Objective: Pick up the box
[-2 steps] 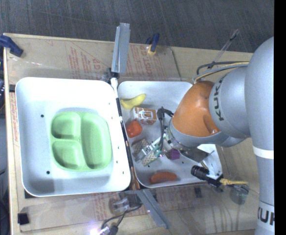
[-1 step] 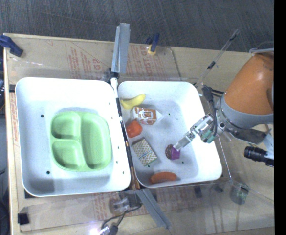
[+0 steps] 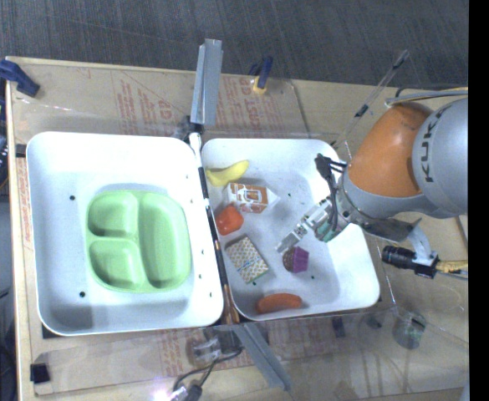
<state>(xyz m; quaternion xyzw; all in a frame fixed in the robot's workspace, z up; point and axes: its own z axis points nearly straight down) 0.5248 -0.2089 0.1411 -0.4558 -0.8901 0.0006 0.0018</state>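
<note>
Two white bins sit side by side on the bench, and all the action is in the right bin (image 3: 357, 286), right of centre in the frame. The gripper (image 3: 297, 239) is down inside it, reaching in from the right, its fingers slightly parted with nothing between them as far as this angle shows — no grasp yet. It hangs just above and beside a small purple object (image 3: 295, 260), which is not what we want. The box (image 3: 247, 258), the patterned one with a speckled face, lies flat on the bin floor just left of the gripper, low in the middle of the bin, apart from the fingers. Around it: an orange-red ball (image 3: 228, 220) just up and left, an orange-and-white packet (image 3: 252, 196) above that, a banana (image 3: 227, 172) at the bin's top edge, and a red sausage-shaped piece (image 3: 279, 302) along the bottom. Over in the left bin (image 3: 48, 161), a green divided tray (image 3: 138, 240) sits alone. So where are we? Early, I'd say: the arm is in the right bin and near the target, but the box rests untouched. Left to do: shift left over it, close on it, and lift it clear.
</note>
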